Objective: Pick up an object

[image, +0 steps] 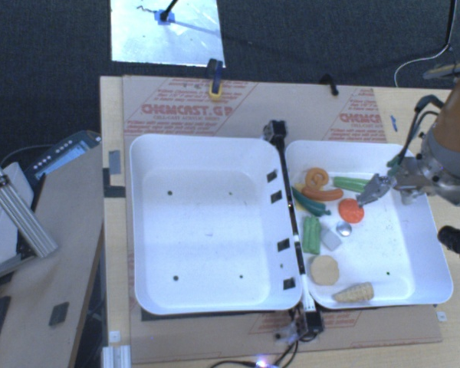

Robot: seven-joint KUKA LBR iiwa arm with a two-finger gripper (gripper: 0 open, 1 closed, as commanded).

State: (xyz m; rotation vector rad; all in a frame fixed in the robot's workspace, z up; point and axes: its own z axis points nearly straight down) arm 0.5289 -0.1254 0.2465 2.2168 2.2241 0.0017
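The right bin (425, 274) holds several toy foods. A red round piece (351, 211) lies near the middle, with a small grey round piece (343, 228) just below it. An orange curl (317, 178), an orange-red sausage (324, 195), a light green pod (351, 183), dark green and teal pieces (309, 204), a green block (312, 234), a grey cube (331, 240), a tan disc (324, 270) and a waffle cone (354, 291) lie around them. My gripper (370, 191) hangs just above and right of the red piece, its fingertips close together with nothing visible between them.
The left bin (149, 282) sits beside the right one, with a black divider clip strip (285, 205) between them. The arm's wrist (445, 159) and cables occupy the right bin's far right side. A yellow clamp (215, 90) stands behind the bins.
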